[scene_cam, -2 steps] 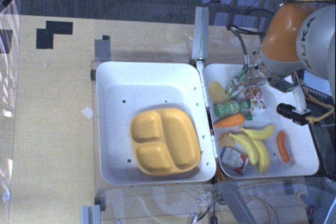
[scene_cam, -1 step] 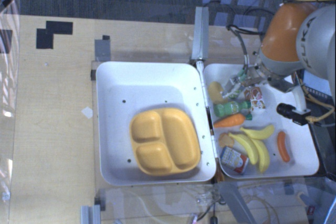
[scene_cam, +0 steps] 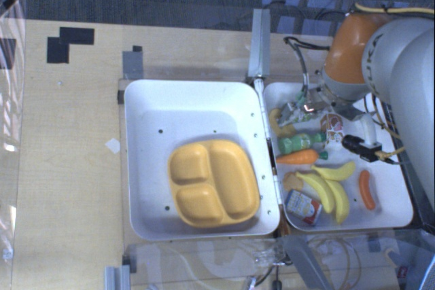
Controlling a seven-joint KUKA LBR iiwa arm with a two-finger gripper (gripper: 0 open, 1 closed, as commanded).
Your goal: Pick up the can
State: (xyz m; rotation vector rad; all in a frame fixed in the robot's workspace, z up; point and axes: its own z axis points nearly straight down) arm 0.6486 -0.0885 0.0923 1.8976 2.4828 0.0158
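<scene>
- Where the bench (scene_cam: pixel 68 146) lies bare at the left, pale wood carries a few black tape marks near its far edge.
- The left bin (scene_cam: pixel 146 112) holds a yellow divided plate (scene_cam: pixel 213 181), which sits towards the bin's near side and right wall.
- A metal rail (scene_cam: pixel 259 44) runs along the far end of the gap between the two bins.
- The right bin (scene_cam: pixel 401 210) is crowded. A green bottle (scene_cam: pixel 298 143) lies on its side, with a carrot (scene_cam: pixel 297 158) just in front of it.
- The can (scene_cam: pixel 303 206) lies in the near-left corner of the right bin, tilted and touching the bananas (scene_cam: pixel 329 188), well apart from the gripper.
- The gripper (scene_cam: pixel 307 105) is low over the far-left part of the right bin, above the clutter behind the green bottle. I cannot tell whether it is spread or closed, and nothing is visibly pinched in it.
- A red sausage (scene_cam: pixel 367 189) lies to the right of the bananas.
- The arm (scene_cam: pixel 401 71), grey with its orange band, comes in from the right.
</scene>
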